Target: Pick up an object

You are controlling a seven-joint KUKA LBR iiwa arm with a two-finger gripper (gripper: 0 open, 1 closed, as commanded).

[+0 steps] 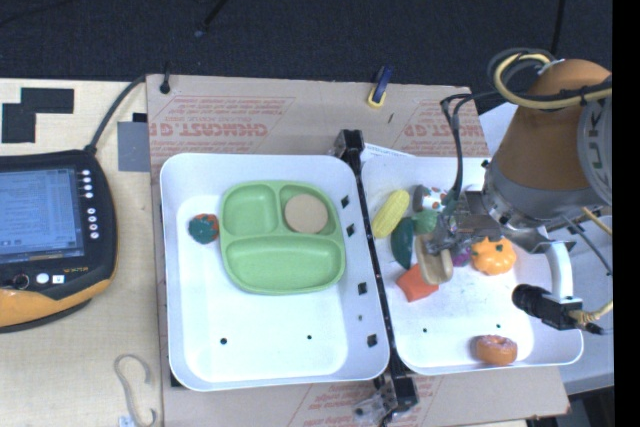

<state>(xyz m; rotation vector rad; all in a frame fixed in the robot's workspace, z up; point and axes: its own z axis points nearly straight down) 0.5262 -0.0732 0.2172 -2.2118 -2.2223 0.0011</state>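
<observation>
Gripper down among the toy food in the right bin, no clear grasp.

A tan, bread-like piece [435, 266] lies mid-bin, the likeliest target since the gripper [443, 237] sits right over it, touching or nearly so (I cannot tell how its claw is set, nor whether it pinches anything). Packed around are a dark green piece [403, 241], a red block [417, 283], a yellow corn cob [391, 212] and an orange fruit [493, 257]. The left bin [260, 355] holds 1 green divided tray [282, 255].

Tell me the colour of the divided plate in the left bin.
Light green; the divided plastic plate shows plainly in the camera view.
</observation>
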